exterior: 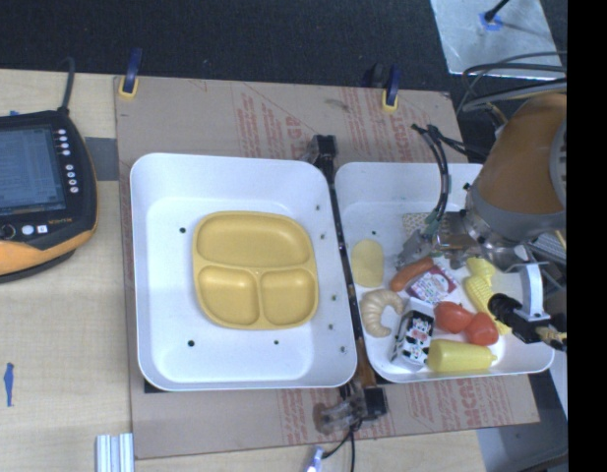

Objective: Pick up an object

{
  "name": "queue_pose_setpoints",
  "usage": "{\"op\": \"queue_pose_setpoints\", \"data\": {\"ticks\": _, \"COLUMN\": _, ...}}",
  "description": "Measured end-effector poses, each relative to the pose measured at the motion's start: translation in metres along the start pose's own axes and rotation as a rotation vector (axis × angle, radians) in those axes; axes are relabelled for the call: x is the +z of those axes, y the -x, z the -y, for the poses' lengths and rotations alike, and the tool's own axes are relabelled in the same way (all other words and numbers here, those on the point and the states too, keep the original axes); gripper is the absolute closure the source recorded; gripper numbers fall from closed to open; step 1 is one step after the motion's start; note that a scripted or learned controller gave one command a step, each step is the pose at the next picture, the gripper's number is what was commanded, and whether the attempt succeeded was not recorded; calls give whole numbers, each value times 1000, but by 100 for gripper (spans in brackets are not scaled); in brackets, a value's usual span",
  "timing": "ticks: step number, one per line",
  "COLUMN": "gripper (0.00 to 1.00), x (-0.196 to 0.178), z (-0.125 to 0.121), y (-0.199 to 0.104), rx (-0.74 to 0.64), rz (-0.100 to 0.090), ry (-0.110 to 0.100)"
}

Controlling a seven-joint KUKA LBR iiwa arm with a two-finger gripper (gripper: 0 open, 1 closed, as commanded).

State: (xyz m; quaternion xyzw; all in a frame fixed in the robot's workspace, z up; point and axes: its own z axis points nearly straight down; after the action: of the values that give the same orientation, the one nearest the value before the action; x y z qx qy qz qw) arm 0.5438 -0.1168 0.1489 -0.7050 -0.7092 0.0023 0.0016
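The jaws' opening cannot be told; the arm (519, 170) hides them low over the right bin (382, 190). The hot dog (414, 272), red pepper (467, 323) and corn (480, 285) crowd just beside them, so a closing grip may nudge neighbours and slip off.

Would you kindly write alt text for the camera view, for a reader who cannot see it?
A grey-and-orange robot arm reaches over the right white bin, which holds toy foods including a croissant and corn cob. The left bin holds a yellow divided plate.
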Motion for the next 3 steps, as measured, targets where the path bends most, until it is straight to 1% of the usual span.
{"op": "queue_pose_setpoints", "data": {"ticks": 1, "gripper": 0, "x": 53, "z": 46, "y": -10, "rx": 2, "rz": 6, "ry": 15}}
{"op": "queue_pose_setpoints", "data": {"ticks": 2, "gripper": 0, "x": 54, "z": -5, "y": 3, "rx": 1, "rz": 2, "ry": 11}}
{"op": "queue_pose_setpoints", "data": {"ticks": 3, "gripper": 0, "x": 53, "z": -47, "y": -9, "rx": 1, "rz": 3, "ry": 11}}
